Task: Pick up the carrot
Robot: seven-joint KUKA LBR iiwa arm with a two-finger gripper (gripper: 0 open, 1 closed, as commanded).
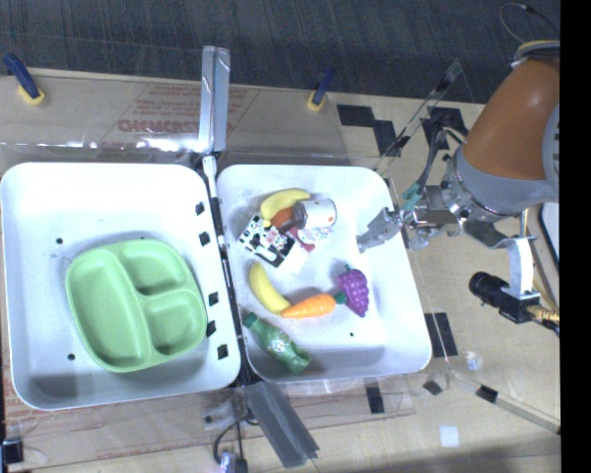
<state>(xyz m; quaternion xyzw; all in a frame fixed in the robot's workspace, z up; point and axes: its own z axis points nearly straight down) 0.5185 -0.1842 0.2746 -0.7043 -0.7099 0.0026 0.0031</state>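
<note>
The grey two-finger gripper (382,229) — jaw state impossible to tell — hovers at the right bin's (399,338) three-o'clock rim, the tapered orange carrot (309,307) lying toward seven o'clock.

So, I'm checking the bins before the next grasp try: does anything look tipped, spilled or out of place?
Nothing spilled or damaged. The right bin is a jumble: a can lies on its side against a banana, and a green bottle lies flat by the near wall. The carrot lies flat, touching the purple grapes.
</note>
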